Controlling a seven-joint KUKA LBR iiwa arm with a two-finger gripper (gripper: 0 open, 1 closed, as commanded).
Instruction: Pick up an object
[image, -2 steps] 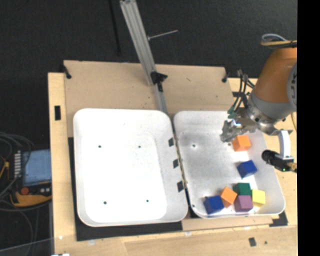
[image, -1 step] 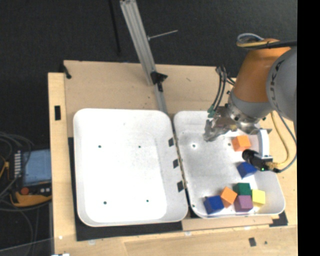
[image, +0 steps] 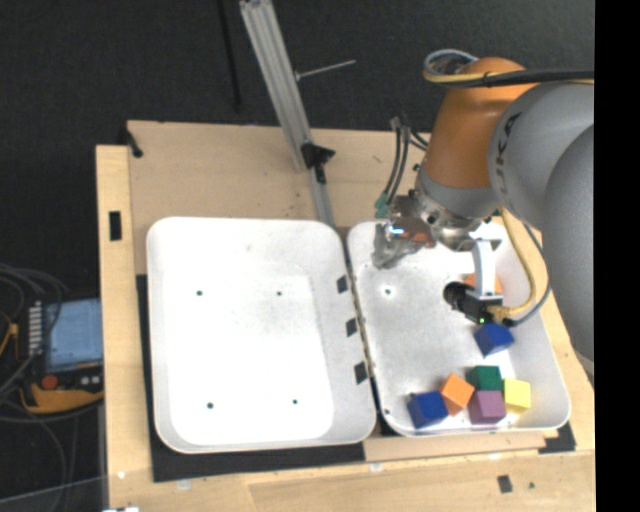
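A pale wooden bench (image: 240, 170) stands on dark floor (image: 120, 60), cables (image: 30, 290) left.

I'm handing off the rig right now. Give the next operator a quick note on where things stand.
Pincer: over the upper left part of the right white bin, nothing seen between its fingers; open or shut can't be told.
Objects: small foam blocks sit in that bin's lower right: a blue cube alone, then a green cube, yellow cube, orange cube, purple cube and second blue cube clustered.
Done: nothing lifted.
Left: move to a block, grasp, lift.
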